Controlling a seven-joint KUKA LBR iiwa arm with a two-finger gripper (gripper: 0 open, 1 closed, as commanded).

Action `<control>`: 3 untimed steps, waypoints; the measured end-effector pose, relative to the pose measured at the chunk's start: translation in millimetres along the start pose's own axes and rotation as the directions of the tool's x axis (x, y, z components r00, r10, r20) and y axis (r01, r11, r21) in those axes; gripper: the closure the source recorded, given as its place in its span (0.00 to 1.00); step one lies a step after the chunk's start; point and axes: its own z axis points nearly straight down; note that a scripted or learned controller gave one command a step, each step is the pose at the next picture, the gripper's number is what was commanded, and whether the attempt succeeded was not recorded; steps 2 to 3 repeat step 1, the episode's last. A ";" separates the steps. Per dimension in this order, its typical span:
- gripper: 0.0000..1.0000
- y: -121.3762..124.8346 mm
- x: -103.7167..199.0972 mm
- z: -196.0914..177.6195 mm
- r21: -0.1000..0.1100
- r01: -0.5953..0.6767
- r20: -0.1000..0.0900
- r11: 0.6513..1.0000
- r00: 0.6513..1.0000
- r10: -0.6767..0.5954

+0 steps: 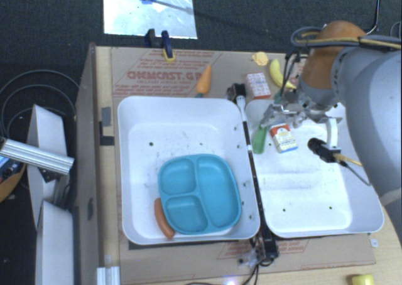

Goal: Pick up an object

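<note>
Camera view: we logged the gripper (284, 114) at the right bin's (352, 215) 11 o'clock, above a small carton (284, 139); its opening unreadable. We judged crowding by the green piece (258, 139) could spoil the grasp.

Red print on the cardboard sheet
The cardboard sheet (169, 67) under the bins bears "CHEMCAST" in red capitals above the left bin; smaller red lines beside it and along the sheet's near edge are unreadable.

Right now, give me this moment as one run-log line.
arm: over right bin | gripper: above small carton | nothing seen held | left bin: blue tray, sausage
</note>
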 end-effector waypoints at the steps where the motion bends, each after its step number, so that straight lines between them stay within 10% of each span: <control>1: 1.00 -3.0 -0.5 -10.4 0.005 0.000 0.000 1.000 1.000 0.000; 3: 1.00 -3.0 -0.5 -10.4 0.005 0.000 0.000 1.000 1.000 0.000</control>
